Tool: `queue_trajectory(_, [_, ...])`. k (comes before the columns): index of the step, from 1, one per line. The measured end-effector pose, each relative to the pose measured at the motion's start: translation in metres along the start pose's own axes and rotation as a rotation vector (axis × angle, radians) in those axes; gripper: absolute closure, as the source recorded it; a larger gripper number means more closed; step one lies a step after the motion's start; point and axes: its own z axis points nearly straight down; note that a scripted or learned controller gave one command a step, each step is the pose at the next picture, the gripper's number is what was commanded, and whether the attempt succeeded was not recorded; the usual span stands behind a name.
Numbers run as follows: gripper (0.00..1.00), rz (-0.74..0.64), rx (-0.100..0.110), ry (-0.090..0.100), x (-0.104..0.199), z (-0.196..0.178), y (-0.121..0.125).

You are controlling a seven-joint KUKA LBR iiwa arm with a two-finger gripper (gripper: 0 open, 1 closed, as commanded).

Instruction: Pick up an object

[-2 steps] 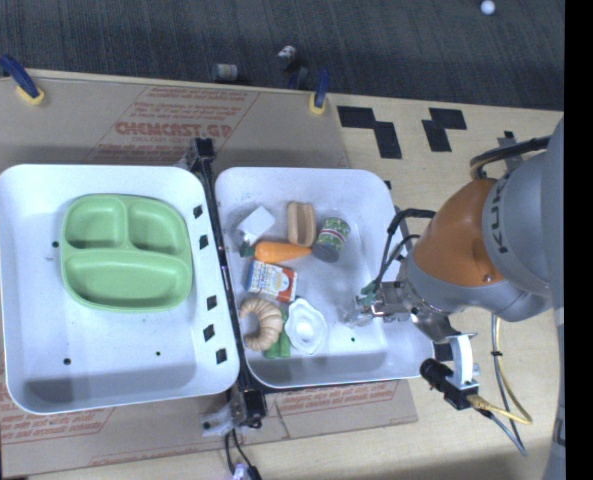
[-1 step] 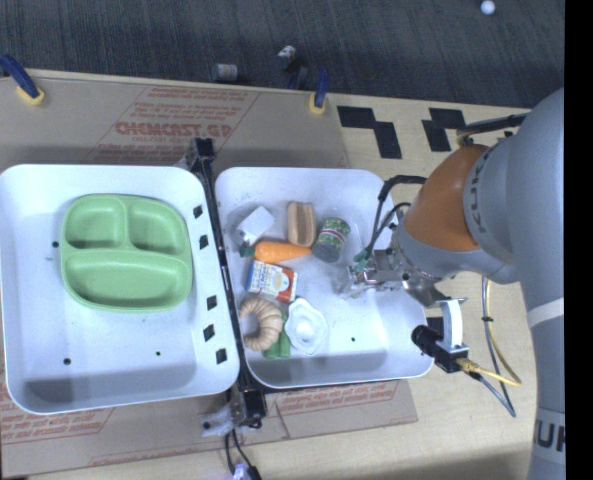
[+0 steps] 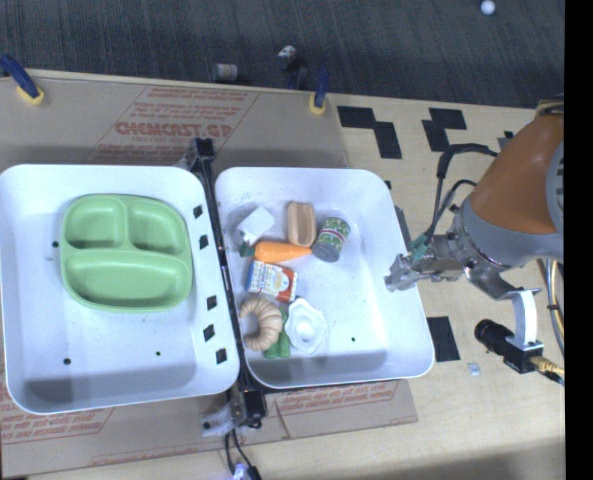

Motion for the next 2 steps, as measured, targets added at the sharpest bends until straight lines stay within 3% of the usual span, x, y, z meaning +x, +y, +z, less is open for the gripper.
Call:
queue_trajectory(1, [1.0,0.0,-0.001,0.0,0.0,-0.023,-0.005])
queue_trajectory(2, [1.0,-0.002,0.004,0.002,0.052,0.016,-0.005])
